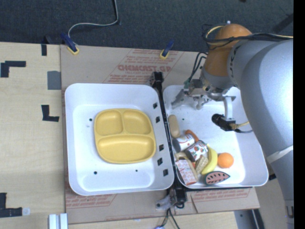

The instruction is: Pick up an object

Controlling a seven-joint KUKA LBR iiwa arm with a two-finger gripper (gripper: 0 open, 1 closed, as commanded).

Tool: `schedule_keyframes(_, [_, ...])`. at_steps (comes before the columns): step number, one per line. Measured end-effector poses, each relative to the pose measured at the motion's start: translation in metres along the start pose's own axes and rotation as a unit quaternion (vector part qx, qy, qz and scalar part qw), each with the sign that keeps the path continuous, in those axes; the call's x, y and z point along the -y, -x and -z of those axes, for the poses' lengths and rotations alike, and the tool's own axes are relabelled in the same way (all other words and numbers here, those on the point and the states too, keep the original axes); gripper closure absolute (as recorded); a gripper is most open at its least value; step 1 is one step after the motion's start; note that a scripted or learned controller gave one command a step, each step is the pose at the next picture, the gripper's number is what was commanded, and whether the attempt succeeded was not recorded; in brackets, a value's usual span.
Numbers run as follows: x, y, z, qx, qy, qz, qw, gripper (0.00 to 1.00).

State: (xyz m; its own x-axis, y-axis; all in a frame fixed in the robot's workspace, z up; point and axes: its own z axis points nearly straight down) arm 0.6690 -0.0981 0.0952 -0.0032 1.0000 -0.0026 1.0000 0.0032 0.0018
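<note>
I'm seeing the left bin [76, 142] holding a yellow tray [125, 135]; right bin [248, 168] holding toy food [202, 159]. Gripper [200, 97] is hovering spread, pinching nothing.

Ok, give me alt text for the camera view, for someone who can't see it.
The grey arm's pincer hangs over the far end of the right bin, apart from the toy food piled at its near end: an orange, a banana, a watermelon slice. The left bin holds a yellow divided plate.

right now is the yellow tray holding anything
Empty: all three compartments of the tray show bare yellow, and it lies flat in the left bin.
</note>
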Motion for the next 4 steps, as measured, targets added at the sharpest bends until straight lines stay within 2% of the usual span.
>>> schedule_keyframes(1, [0.000, 0.000, 0.009, 0.000, 0.000, 0.000, 1.0000, 1.00])
schedule_keyframes(2, [0.000, 0.000, 0.009, 0.000, 0.000, 0.000, 1.0000, 0.00])
schedule_keyframes(3, [0.026, -0.002, -0.009, 0.000, 0.000, -0.001, 1.0000, 0.00])
schedule_keyframes(4, [0.026, -0.002, 0.000, 0.000, 0.000, -0.002, 1.0000, 1.00])
